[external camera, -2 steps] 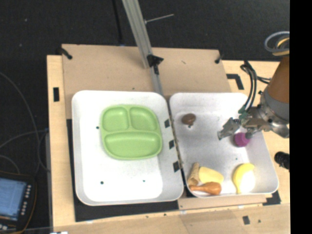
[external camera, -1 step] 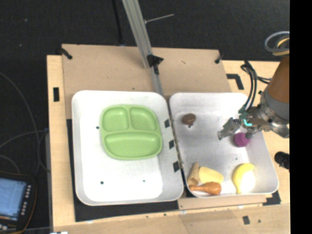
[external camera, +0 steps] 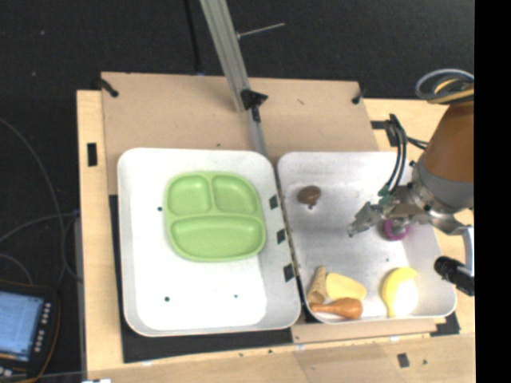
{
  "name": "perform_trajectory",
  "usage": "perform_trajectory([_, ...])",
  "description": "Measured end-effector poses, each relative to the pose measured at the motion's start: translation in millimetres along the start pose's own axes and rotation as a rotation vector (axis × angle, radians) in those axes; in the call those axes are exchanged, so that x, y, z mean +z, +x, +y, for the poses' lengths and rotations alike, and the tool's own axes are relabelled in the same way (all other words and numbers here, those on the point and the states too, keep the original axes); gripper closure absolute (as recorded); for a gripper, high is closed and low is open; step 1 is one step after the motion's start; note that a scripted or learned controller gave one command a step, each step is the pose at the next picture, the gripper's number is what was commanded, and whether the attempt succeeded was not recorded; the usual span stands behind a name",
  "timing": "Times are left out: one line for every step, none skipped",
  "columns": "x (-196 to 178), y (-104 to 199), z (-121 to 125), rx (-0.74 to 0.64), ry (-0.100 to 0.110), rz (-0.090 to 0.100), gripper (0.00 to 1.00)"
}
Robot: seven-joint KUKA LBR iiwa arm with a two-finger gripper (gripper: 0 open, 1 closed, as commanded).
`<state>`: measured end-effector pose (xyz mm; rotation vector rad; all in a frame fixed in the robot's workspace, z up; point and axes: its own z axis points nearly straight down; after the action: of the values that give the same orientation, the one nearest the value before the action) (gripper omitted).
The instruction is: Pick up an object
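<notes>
Far left, a tablet-like screen (external camera: 24, 325) sits off the bench, near corner, not part of the job. Left bin (external camera: 136, 238) holds just a green divided plate (external camera: 215, 216), lying flat w/ its three compartments bare, slightly toward the far side; it looks like a drop-off spot rather than a target, tho the task names no destination. A slanted metal pole (external camera: 227, 54) runs from the far edge down to where the bins meet. Right bin (external camera: 335, 174) has the candidates: a small brown piece (external camera: 309, 195) near its far-left part, well apart from the rest; a cluster at the near edge w/ a tan stick-like item (external camera: 318, 282), a yellow wedge (external camera: 345, 286) and an orange carrot-like piece (external camera: 342, 309) touching or overlapping each other; further right a yellow lemon-like object (external camera: 401, 290). The gripper (external camera: 375, 216) hangs over the right-centre of that bin, arm (external camera: 451, 154) coming in from the right, and a purple object (external camera: 394, 229) sits just beside or under the wrist, partly hidden. Can't tell how wide the claw stands or whether anything's in it. Judging by position, the purple item's the likely target, since it's the closest thing; nothing appears lifted yet
</notes>
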<state>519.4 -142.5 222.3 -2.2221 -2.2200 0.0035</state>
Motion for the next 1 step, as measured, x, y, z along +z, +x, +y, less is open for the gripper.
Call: perform_trajectory([46.7, -7.0, -6.6, 0.000, 0.002, 0.001, 0.00])
